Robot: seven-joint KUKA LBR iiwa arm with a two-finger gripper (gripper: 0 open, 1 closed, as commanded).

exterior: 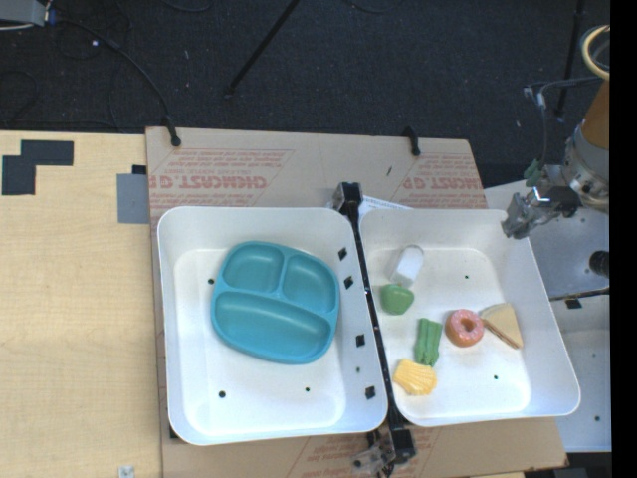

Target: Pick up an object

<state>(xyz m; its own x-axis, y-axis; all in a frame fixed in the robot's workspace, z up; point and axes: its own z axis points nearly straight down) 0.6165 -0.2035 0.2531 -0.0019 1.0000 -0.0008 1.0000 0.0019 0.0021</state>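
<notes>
Right bin (542, 366), near edge first: yellow toy (415, 377), then green piece (428, 341), pink donut (464, 328), tan wedge (504, 325) touching the donut. Further back: green pepper-like toy (396, 299), white cylinder (408, 263) just behind it. Left bin (189, 366): teal divided plate (276, 301). Gripper (523, 213) over right bin's far right corner, well apart from the toys; claw state: cannot tell.

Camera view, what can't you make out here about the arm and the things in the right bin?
- Gripper: small and dim beyond the right bin's far corner; finger state unreadable.
- Arm: cut off by the right edge.
- White object: blends into the bin floor; shape unclear.
- Green piece: too small to identify.
</notes>
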